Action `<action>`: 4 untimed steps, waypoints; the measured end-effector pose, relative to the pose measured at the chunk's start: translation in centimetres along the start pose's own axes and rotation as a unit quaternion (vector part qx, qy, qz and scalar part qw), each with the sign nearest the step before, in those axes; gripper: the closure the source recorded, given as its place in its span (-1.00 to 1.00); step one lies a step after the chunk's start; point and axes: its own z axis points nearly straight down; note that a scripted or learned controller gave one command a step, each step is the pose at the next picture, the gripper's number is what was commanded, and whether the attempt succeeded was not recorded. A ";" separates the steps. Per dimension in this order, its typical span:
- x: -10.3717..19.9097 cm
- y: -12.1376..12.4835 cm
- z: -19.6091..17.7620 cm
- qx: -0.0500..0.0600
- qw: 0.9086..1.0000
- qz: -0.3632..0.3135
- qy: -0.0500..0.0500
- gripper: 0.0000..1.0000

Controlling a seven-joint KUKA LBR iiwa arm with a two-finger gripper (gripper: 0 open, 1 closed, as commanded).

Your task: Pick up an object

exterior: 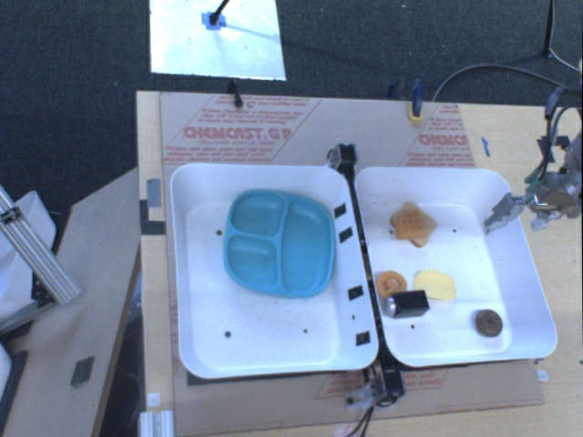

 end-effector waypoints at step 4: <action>1.1 0.3 14.7 -0.005 1.000 -0.002 -0.001 -1.00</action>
